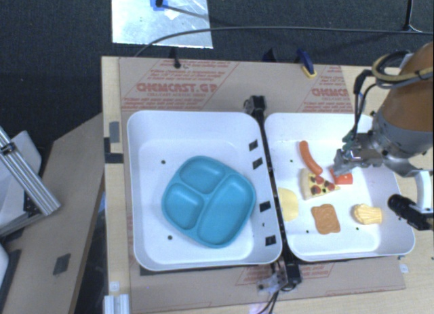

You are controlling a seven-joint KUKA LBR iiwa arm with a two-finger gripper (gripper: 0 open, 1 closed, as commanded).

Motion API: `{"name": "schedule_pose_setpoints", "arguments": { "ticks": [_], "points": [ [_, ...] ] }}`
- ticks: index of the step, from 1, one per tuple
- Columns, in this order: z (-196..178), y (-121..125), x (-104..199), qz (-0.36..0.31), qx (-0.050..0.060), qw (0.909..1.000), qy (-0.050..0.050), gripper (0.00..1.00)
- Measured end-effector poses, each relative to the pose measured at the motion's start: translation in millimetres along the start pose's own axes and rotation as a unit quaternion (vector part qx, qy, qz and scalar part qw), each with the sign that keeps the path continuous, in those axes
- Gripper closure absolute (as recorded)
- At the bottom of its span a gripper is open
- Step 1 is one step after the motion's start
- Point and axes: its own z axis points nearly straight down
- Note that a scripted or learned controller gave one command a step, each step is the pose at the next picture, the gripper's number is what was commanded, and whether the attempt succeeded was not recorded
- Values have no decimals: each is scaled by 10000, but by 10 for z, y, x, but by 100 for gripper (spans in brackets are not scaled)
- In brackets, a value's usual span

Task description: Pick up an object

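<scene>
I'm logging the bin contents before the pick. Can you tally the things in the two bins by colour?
Blue: 1, the divided plate in the left bin
Red: 2, the sausage and a small block
Yellow: 2, the pale disc and a ridged piece
Brown: 1, the toast
Mixed: 1, the pizza slice
Total: 7

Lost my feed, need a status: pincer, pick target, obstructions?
Pincer low in right bin, over red block beside pizza slice. Grasp unconfirmed. Sausage, cracker close by.
</scene>
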Motion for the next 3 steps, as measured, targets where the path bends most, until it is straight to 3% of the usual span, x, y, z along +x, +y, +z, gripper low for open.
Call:
{"name": "schedule_pose_setpoints", "arguments": {
  "ticks": [3],
  "points": [
    [100, 133, 1636, 5, 10, 10000, 3, 100]
  ]
}}
